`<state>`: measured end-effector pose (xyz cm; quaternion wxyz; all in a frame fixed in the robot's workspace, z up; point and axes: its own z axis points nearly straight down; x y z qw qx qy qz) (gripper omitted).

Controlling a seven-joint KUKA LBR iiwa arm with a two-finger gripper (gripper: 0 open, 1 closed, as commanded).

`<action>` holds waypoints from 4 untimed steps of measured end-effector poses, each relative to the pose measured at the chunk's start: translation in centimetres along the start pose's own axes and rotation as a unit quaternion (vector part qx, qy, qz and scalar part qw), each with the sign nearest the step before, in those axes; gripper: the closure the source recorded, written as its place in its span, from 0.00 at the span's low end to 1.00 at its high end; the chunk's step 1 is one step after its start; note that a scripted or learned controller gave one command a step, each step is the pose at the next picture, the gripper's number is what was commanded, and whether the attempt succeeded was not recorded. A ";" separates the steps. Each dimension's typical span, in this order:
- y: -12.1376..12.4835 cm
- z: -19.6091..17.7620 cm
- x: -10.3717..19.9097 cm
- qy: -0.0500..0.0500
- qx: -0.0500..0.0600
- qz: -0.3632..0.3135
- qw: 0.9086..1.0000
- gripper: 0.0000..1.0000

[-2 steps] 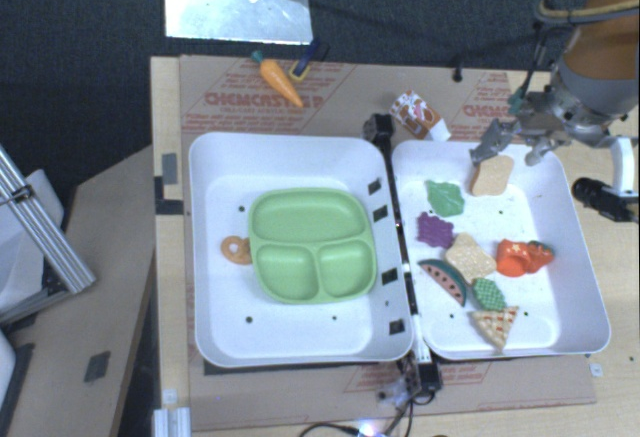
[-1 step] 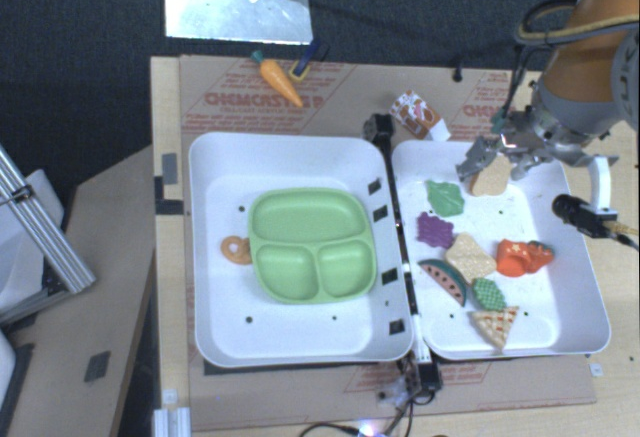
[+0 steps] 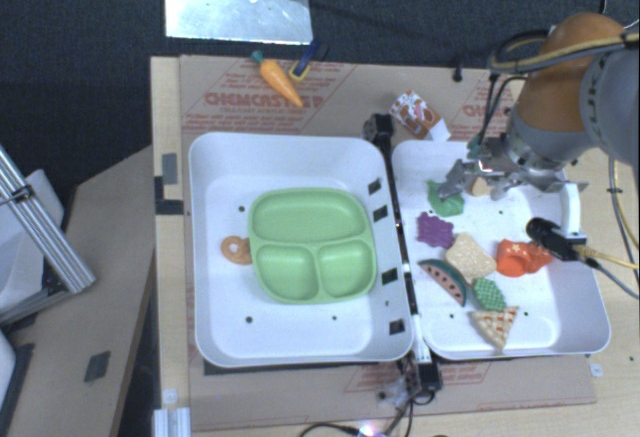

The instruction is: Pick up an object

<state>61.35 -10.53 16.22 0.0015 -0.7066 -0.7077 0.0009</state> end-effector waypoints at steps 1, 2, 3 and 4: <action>-0.5 4.3 -0.3 0.000 0.000 0.000 1.000 0.00; -0.4 7.8 -0.3 0.000 -0.003 0.001 1.000 0.00; -0.2 6.4 -0.2 -0.001 -0.006 0.000 1.000 1.00; 0.8 0.4 0.2 -0.001 -0.006 -0.002 1.000 1.00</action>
